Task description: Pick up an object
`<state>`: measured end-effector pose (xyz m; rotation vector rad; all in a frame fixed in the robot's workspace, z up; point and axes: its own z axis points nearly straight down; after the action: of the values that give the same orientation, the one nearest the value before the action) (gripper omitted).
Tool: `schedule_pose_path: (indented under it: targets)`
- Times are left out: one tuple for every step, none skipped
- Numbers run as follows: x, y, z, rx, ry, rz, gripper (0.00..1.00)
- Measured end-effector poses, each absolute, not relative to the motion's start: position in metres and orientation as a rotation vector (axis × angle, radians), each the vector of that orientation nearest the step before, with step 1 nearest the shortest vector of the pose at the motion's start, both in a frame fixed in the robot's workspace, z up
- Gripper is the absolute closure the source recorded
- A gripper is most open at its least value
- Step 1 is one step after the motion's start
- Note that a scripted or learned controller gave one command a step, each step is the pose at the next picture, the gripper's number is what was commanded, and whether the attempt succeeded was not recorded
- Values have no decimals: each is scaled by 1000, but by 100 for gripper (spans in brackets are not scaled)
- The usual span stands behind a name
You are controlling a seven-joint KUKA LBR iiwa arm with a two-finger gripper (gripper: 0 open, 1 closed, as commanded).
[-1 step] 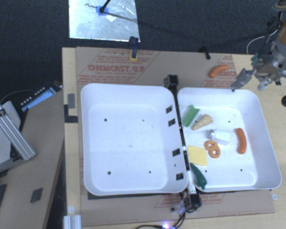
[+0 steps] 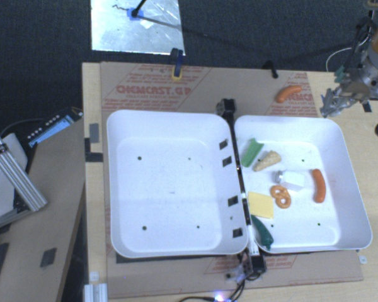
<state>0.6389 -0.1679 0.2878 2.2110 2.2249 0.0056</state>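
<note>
The right bin (image 2: 346, 168) holds several toy foods: a green pod (image 2: 251, 152), a beige bread piece (image 2: 267, 161), a white block (image 2: 292, 182), an orange pretzel (image 2: 281, 196), a red-orange sausage (image 2: 318, 185), a yellow cheese slice (image 2: 261, 204) and a dark green piece (image 2: 263, 231) at its front-left corner. Another orange sausage (image 2: 288, 94) lies on the cardboard behind the bin. My gripper (image 2: 336, 102) hangs at the far right, above the bin's back-right corner, away from all the foods and with nothing between its fingers.
The left bin (image 2: 170, 181) sits beside the right one, joined by a black clamp strip (image 2: 233, 168). A foil sheet (image 2: 137, 16) lies at the back on the dark floor. A yellow and blue clip (image 2: 176, 65) stands on the cardboard's back edge. Metal rails (image 2: 6, 168) are at far left.
</note>
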Motion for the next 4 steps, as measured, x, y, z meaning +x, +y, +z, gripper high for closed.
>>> schedule_pose_path:
  targets:
    - [640, -168, 299, 2203, 2228, 8, 100]
    - [641, -168, 311, 2196, 2230, 11, 100]
    - [641, -168, 322, 2189, 2232, 13, 100]
    - [642, -168, 333, 2181, 2234, 16, 100]
